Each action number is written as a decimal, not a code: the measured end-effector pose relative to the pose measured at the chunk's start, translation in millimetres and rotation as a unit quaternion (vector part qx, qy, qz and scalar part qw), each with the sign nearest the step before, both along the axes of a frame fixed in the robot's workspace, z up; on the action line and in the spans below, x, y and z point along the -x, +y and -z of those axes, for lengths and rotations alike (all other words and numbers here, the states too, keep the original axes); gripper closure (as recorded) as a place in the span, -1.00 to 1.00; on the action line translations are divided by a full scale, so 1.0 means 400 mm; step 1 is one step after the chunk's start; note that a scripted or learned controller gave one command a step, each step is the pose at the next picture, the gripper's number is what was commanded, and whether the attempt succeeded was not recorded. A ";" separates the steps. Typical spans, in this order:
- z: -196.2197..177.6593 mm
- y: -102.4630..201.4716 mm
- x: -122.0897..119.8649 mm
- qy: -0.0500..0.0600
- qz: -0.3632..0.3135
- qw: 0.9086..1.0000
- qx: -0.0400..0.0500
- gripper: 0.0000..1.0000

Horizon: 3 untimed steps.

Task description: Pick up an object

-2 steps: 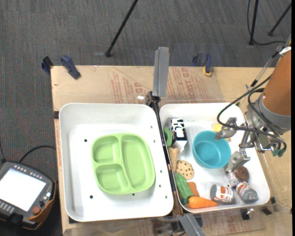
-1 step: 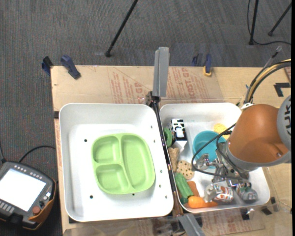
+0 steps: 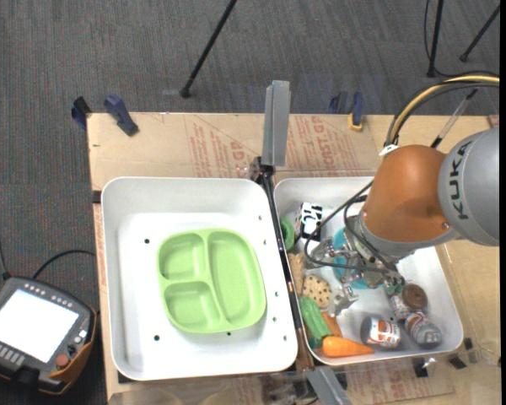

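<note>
Two bins: side by side on the bench (image 3: 152, 146); the left bin (image 3: 126, 201) carries a green divided plate (image 3: 211, 280), the right bin (image 3: 445, 298) carries the loose items.
Progress: nothing is lifted yet, as far as I can judge; every item lies on the bin floor and the grasp itself is left to do.
Claw: the claw (image 3: 347, 287) is low in the right bin, its metal linkage over the middle of the clutter; whether it is open or closed I cannot tell.
Candidates: a carrot (image 3: 347, 347) at the near wall, a green vegetable (image 3: 313, 319) beside it, a speckled cookie-like piece (image 3: 315, 290), a black-and-white item (image 3: 309, 219) toward the far wall, two small cans (image 3: 401, 332) near the right corner.
Hidden: the orange wrist covers the bin's far right part; a blue thing under the linkage is too obscured to name.
</note>
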<state>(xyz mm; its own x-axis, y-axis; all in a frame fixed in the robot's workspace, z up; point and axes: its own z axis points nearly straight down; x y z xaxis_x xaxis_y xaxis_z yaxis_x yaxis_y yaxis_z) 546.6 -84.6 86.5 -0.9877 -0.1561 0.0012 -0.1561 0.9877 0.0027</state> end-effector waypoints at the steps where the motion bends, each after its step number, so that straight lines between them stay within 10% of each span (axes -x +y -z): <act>1: -0.005 -0.036 -0.223 -0.003 0.040 0.999 0.001 -1.00; 2: -0.003 -0.140 -0.120 -0.001 0.041 0.999 0.001 -1.00; 3: -0.030 -0.133 -0.124 -0.002 0.039 0.999 0.000 1.00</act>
<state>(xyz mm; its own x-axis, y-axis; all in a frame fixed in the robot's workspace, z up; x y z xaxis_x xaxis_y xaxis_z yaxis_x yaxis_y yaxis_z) 596.2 -138.0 98.4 -0.9969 -0.0780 -0.0037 -0.0780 0.9969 0.0024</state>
